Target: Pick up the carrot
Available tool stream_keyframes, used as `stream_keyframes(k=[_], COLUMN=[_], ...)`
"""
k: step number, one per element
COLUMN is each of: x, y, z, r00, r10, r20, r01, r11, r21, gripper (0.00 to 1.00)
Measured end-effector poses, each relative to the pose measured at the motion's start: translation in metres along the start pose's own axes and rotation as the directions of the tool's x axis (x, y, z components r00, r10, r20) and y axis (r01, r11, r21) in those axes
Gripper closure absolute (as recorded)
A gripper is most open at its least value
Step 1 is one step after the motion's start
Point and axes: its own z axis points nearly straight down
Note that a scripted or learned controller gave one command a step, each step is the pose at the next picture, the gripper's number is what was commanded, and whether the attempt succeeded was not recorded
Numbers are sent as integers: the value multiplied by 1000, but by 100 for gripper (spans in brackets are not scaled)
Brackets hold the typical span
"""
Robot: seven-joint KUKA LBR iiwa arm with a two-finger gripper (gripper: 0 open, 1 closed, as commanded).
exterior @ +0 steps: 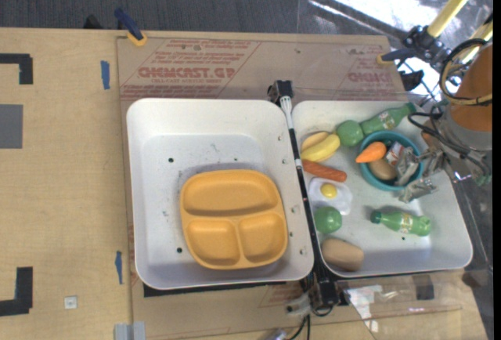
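Gripper hangs over the teal bowl, can't tell its state; carrot rests on the bowl's rim, untouched.

The left bin holds an orange divided tray. In the right bin, a banana lies at the far left, a sausage just nearer, then a fried egg, a green ball and a potato. A teal bowl sits far right; a green bottle lies nearer.
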Motion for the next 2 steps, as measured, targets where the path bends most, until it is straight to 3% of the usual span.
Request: stream_keyframes(k=[1,2], x=[-5,-10], y=[3,26], z=[0,2], r00=[1000,920], r10=[-4,391], r20=[11,-4], r01=[4,-391], r11=[1000,920], r21=[1,6], gripper=[0,0])
